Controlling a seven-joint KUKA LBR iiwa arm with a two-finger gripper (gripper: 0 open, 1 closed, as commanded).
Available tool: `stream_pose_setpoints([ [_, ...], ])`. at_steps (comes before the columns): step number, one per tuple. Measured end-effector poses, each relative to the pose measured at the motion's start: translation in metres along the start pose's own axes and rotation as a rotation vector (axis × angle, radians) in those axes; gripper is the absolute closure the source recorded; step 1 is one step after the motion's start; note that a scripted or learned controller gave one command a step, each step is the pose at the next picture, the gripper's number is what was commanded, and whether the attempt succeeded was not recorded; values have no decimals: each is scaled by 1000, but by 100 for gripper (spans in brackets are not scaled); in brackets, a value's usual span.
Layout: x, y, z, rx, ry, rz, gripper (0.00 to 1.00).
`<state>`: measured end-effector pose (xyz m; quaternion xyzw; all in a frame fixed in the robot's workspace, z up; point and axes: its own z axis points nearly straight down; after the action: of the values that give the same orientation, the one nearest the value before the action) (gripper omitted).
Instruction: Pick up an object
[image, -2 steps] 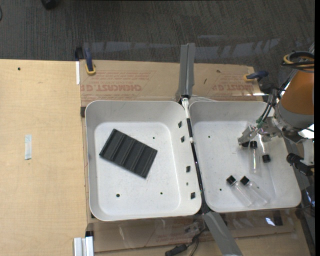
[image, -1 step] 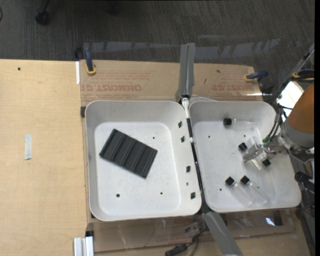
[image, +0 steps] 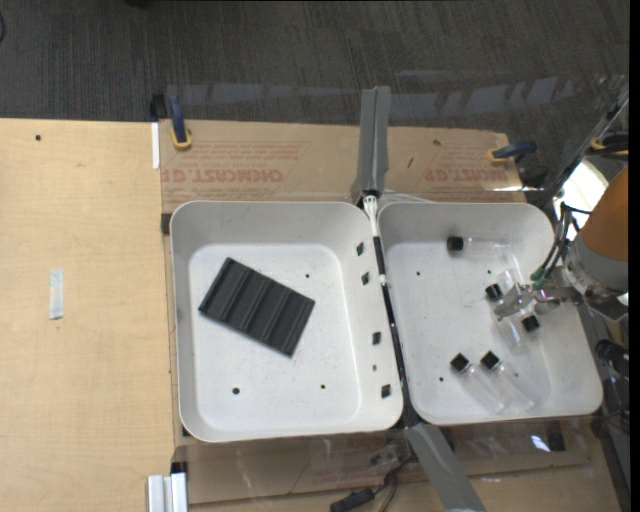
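While the gripper (image: 515, 303) hovers in the right bin (image: 560, 400), finger state indiscernible, ridged dark panel (image: 257, 306) long axis slanting upper-left to lower-right

Dark carpet (image: 300, 50) beyond the plywood bench (image: 80, 300).

This is a robotics lab or test cell, not a home or shop. Two shallow white bins, the left bin (image: 190, 300) and the right bin (image: 570, 390), sit side by side on a bench, set on a sheet of printed cardboard (image: 260, 165) that is held down by an orange-handled clamp (image: 178, 128) at its left corner and a second clamp (image: 508, 152) at its right. A pale plywood board (image: 80, 300) covers the bench to the left. A grey metal rail (image: 374, 140) runs up between the bins. Grey office carpet (image: 300, 50) lies beyond, and the cabled robot arm (image: 600, 235) reaches in from the right.
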<state>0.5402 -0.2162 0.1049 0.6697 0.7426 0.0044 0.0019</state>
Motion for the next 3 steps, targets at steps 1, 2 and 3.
stream_pose_setpoints([
  [1, 113, 1, -136, 11, -3, -49, 100],
  [2, 146, 81, -84, 11, -3, -148, 100],
  [3, 94, 104, -13, 10, -3, -259, 100],
])
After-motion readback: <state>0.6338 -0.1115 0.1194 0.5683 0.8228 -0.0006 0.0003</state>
